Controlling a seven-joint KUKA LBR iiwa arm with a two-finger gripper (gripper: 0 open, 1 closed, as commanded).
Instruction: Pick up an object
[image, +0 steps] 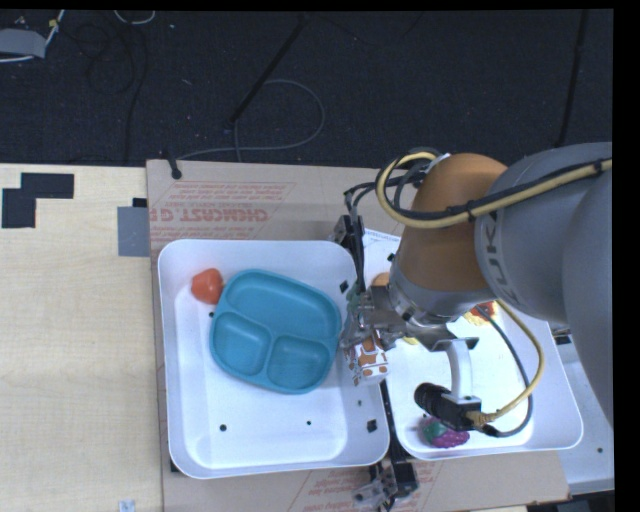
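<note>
Gripper (366, 352) of mine hangs over the seam between the two bins, near the blue tray's right edge; whether it is spread or pinching, I cannot tell from this slant. In the left bin (260, 440) lies a blue divided tray (275, 330), with a small orange-red ball (207, 286) touching its far-left corner. I judge the tray light, stiff and slick, best taken by its thin raised rim. The ball looks rounder and likelier to roll away.
</note>
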